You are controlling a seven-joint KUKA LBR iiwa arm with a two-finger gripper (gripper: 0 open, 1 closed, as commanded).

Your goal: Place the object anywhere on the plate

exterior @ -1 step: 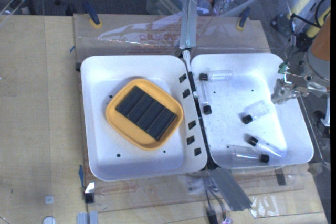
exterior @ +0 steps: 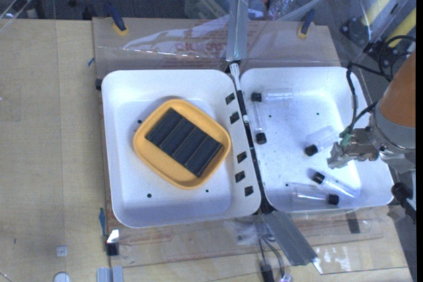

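Likely light, stiff and slick: small clear plastic tubes with black caps, scattered over the right bin (exterior: 291, 115). Prone to roll on the smooth white floor and to squirt out of a pinch on the round, glossy wall. Best taken across the barrel near the middle, or just beside the black cap where the shape gives some purchase. Hard to judge more, being transparent and nearly lost against the white.

Claw (exterior: 345, 154) low over the right bin, near its far right wall, metal fingers angled down and leftward. Whether apart or together: cannot tell from this slant. Nothing visible between the tips, so no hold claimed.

Just left of the claw, nearly touching: one capped tube (exterior: 320, 140), its black cap pointing away to the left. Below and slightly left of the claw: another tube (exterior: 330, 183) with a black cap at its left end. Further below-left: a third tube (exterior: 312, 195) lying flat. Well up and left: a fourth (exterior: 272, 96) by the bin's upper edge.

Yellow plate (exterior: 147, 148) with a dark ribbed insert far left of the claw, in the other bin (exterior: 125, 195), beyond the central divider, all on the pale wooden worktop (exterior: 46, 142).
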